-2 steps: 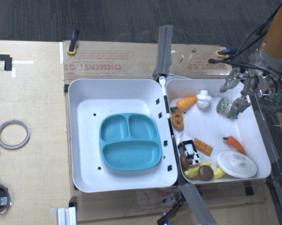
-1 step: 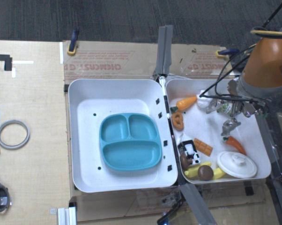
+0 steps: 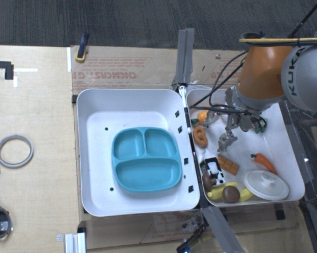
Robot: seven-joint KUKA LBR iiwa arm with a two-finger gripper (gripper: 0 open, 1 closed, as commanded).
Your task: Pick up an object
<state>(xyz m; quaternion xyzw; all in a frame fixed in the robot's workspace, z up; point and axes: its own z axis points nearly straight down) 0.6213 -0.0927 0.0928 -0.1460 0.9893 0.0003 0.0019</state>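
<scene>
the gripper (image 3: 228, 140) hung with fingers close together, gripping nothing, the small orange rectangular block (image 3: 228, 166) lying just below them, its long axis slanting down-right.

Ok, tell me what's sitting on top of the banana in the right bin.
A brown round object rests on the middle of the yellow banana, near the front wall of the right bin. The banana's ends stick out either side; its middle is covered, so nothing can be told there.
</scene>
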